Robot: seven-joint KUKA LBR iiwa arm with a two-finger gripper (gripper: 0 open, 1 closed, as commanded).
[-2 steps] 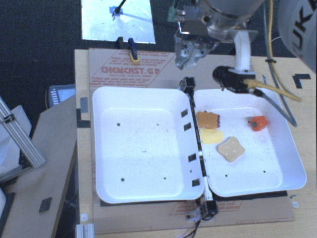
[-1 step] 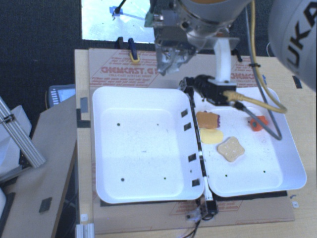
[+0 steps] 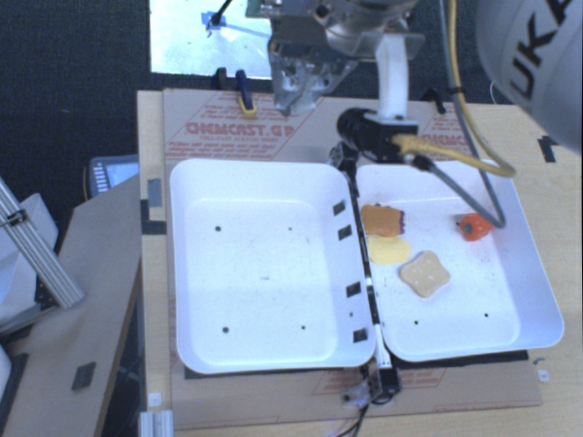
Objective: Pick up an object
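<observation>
My gripper (image 3: 293, 94) hangs high above the back edge of the left bin (image 3: 264, 262), with nothing between its fingers; they look close together. In the right bin (image 3: 524, 312) lie an orange-brown block (image 3: 382, 219) with a purple edge, a pale yellow flat piece (image 3: 389, 250), a tan toast-shaped piece (image 3: 424, 273) and a small red-orange object (image 3: 473, 227). All of these sit well to the right of and below the gripper.
The two bins meet at a clipped seam (image 3: 357, 253) in the middle. A yellow cable (image 3: 460, 157) arcs over the back of the right bin. A blue and yellow clamp (image 3: 245, 94) stands behind the left bin.
</observation>
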